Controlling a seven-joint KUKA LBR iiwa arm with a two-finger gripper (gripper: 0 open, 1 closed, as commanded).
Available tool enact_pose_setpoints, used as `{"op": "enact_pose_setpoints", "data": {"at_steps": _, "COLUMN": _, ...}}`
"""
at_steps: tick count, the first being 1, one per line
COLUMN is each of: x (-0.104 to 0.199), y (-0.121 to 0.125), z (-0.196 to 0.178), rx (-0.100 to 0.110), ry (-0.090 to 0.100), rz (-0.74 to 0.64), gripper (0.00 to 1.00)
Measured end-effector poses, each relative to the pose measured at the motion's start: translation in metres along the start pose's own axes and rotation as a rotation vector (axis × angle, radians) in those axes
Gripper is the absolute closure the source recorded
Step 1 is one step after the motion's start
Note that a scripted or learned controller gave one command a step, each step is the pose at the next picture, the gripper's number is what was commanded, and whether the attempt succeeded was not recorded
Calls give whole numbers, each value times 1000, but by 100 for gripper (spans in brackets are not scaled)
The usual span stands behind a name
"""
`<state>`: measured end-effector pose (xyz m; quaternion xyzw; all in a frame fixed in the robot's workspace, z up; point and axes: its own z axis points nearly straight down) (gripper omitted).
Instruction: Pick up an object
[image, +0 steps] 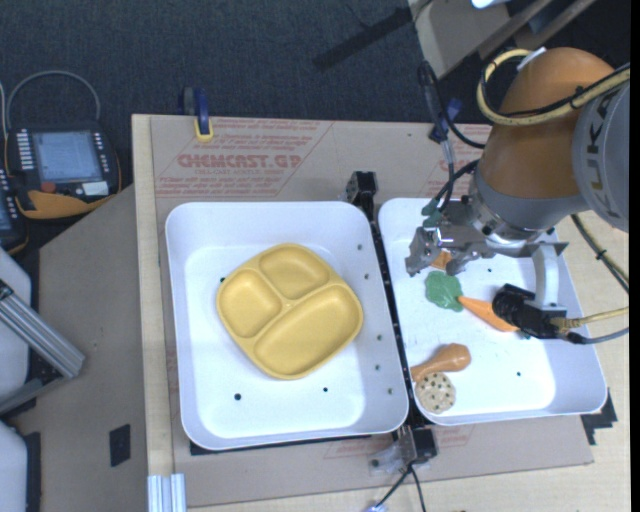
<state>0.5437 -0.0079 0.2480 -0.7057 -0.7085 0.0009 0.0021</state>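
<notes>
Gripper (437, 255) low over right bin (570, 395), fingers spread apart with nothing between them, just above green toy (442, 291), carrot (484, 311) beside it, cookie (436, 393) near front, yellow divided plate (290, 310) in left bin (200, 300)

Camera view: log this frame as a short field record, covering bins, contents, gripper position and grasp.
left bin: yellow divided plate
right bin: toy carrot, cookie, tan pear-shaped toy
gripper: low over the right bin's far-left part, just above the carrot's green top
grasp: nothing visible between fingers
fingers: state unclear
</notes>
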Motion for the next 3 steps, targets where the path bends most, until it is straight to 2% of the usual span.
{"op": "enact_pose_setpoints", "data": {"at_steps": 1, "x": 52, "y": -10, "z": -4, "rx": -1, "ry": 0, "rz": 0, "gripper": 100}}
{"op": "enact_pose_setpoints", "data": {"at_steps": 2, "x": 100, "y": -15, "z": 7, "rx": 1, "ry": -1, "rz": -1, "gripper": 100}}
{"op": "enact_pose_setpoints", "data": {"at_steps": 3, "x": 97, "y": -15, "z": 6, "rx": -1, "ry": -1, "rz": 4, "gripper": 0}}
